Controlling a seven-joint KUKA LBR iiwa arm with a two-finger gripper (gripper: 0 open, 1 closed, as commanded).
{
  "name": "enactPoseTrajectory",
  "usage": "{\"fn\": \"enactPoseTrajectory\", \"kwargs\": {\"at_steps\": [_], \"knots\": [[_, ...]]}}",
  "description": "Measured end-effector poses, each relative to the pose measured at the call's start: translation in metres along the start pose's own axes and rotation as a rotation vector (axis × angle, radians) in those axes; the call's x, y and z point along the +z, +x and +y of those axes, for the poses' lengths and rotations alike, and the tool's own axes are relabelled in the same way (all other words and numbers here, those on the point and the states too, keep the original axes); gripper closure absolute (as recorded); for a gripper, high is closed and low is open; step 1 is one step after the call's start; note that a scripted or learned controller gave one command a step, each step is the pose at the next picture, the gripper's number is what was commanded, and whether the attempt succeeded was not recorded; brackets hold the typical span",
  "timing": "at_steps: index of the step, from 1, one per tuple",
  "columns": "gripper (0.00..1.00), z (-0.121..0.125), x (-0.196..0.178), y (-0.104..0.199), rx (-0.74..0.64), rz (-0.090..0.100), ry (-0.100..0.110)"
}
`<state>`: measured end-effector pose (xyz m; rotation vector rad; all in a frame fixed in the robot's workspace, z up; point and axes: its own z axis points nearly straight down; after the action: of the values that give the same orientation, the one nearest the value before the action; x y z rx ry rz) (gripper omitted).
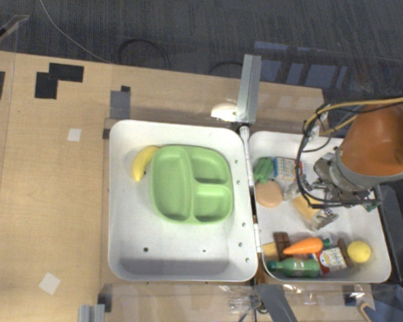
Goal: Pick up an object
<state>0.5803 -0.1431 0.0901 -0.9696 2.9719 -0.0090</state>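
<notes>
Camera view, looking down at a slant on two white bins side by side on a wooden bench.

Left bin, centre of frame: a green divided tray lies in its upper half, tilted a little. A banana sits against the tray's left edge, touching it.

Right bin, right of frame: crowded. Along the lower edge, a green bottle lies on its side; an orange carrot rests just above it. A small carton is beside the carrot's right end, and a lemon sits near the lower right corner. Higher up, a tan round piece lies near the bin's left wall, with a green item and a printed packet above it. A pale yellow wedge is just right of the round piece.

Arm enters from the right; orange band over the bin's upper right. Gripper hangs low over the middle of the right bin, beside the wedge and above the carrot. Cannot tell how its tool stands, nor whether it has hold of anything. Black cables loop off the wrist.
</notes>
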Motion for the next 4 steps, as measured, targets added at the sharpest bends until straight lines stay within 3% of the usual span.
{"fn": "enactPoseTrajectory", "kwargs": {"at_steps": [1,2,3,4], "knots": [[0.00,-0.068,0.002,0.018,-0.029,0.004,0.000],[0.00,0.021,-0.001,0.010,-0.037,0.000,-0.004],[0.00,-0.008,0.001,-0.024,-0.027,0.001,0.000],[0.00,0.020,-0.001,0.018,0.134,-0.001,0.002]]}}
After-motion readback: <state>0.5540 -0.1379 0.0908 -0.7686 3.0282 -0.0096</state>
